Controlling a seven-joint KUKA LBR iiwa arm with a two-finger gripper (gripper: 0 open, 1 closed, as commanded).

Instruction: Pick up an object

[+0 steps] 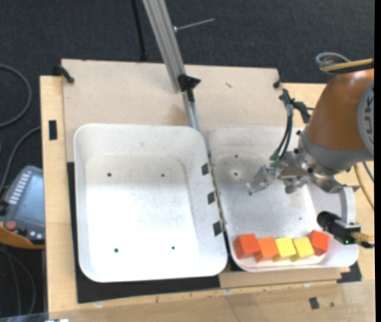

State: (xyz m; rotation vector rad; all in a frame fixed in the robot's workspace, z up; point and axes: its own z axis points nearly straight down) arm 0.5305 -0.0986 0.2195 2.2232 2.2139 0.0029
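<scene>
Meanwhile, the gripper hovers over the right bin, whether wide or narrow impossible to tell, while coloured blocks line the bin's 6 o'clock edge, well apart from it.

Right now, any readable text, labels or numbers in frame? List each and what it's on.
None can be read.
Handheld pendant left of the bench: its screen and keys are too small and blurred to read.
Blocks in the right bin: plain faces, no markings.
Left bin: dark specks, no text.
</scene>
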